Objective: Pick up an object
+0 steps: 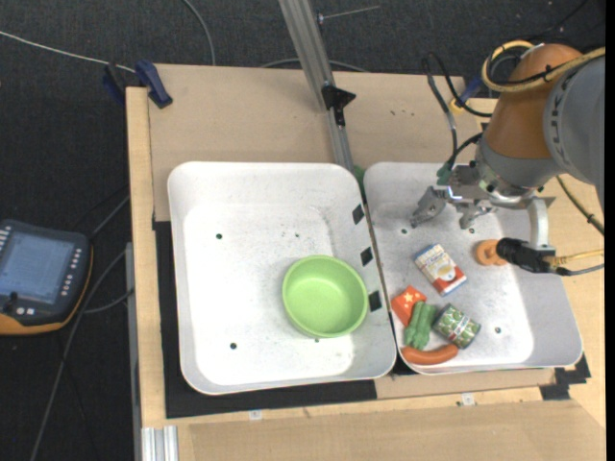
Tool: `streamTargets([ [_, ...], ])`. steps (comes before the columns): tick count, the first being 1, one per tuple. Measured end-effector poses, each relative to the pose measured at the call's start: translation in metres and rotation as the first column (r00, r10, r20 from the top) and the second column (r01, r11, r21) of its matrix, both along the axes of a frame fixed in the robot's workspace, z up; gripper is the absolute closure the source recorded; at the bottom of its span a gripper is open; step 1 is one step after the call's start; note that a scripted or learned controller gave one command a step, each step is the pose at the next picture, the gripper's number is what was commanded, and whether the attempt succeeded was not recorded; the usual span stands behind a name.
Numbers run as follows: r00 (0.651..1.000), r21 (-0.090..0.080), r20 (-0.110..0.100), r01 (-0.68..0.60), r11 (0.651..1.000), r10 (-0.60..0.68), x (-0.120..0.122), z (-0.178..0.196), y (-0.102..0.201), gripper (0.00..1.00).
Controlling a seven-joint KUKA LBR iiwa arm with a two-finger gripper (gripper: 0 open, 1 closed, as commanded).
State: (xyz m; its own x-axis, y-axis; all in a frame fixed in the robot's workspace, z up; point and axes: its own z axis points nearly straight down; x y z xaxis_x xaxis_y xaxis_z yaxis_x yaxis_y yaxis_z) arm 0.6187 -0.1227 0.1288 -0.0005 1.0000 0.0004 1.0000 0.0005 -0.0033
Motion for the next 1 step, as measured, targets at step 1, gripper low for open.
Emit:
streamTargets([
  [1, 1.0, 0.0, 0.001, 0.0, 1.0, 0.0, -0.0006, -0.0349, 0.0004, 0.0],
])
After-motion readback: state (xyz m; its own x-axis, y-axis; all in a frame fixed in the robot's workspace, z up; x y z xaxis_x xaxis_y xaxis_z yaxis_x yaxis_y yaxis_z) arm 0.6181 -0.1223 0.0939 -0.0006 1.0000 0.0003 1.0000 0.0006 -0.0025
